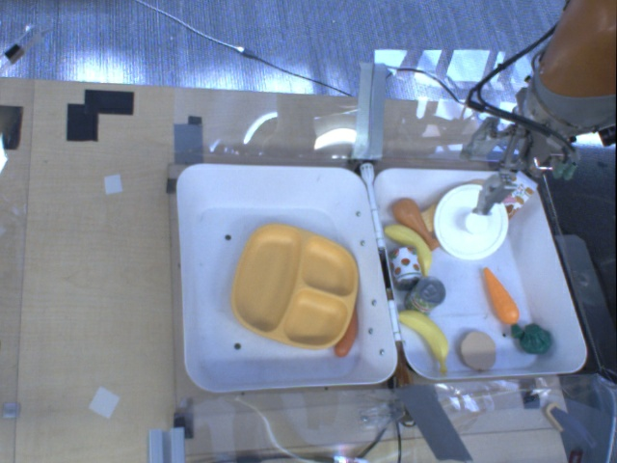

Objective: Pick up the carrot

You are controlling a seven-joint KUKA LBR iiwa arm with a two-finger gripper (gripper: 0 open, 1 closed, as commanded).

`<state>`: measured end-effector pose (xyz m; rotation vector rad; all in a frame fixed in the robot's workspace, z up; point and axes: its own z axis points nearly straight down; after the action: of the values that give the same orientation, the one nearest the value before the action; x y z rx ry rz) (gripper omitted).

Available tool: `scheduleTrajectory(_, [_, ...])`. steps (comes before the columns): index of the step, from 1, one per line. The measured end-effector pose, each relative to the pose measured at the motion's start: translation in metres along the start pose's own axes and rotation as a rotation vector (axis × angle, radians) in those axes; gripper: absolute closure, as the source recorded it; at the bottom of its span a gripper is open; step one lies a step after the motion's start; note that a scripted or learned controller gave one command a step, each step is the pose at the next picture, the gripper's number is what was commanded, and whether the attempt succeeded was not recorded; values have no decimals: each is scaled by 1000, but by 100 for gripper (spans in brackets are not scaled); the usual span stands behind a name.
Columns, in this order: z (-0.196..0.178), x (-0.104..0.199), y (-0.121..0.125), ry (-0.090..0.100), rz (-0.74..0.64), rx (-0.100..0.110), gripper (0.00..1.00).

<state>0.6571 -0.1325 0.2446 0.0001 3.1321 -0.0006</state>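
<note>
Jaws [494, 193]: state cannot be told; they hang over the white plate [463, 231]. Carrot [500, 296] lies apart, just below that plate.

Two bins side by side on the counter [87, 287]. In the left bin [207, 258]: a divided plate [294, 285] near the middle, a sausage [346, 338] touching its right near corner. In the right bin [549, 287]: a round lid [469, 222] toward the back, end effector [494, 193] above its right edge. Carrot [500, 296] in front of the lid, broccoli [533, 338] nearer still, at the right wall. Left of the broccoli, a round disc [476, 350]. Along the left wall, two bananas [415, 249], a can [425, 293] between them.
</note>
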Motion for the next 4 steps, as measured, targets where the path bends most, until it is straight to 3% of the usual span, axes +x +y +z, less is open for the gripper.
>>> scheduleTrajectory(1, [120,42,-46,-7,-33,2,0])
scheduleTrajectory(2, [143,78,-58,-27,-29,3,0])
scheduleTrajectory(3, [150,116,-46,-16,-48,5,0])
scheduleTrajectory(4, [150,162,-21,-19,42,6,0])
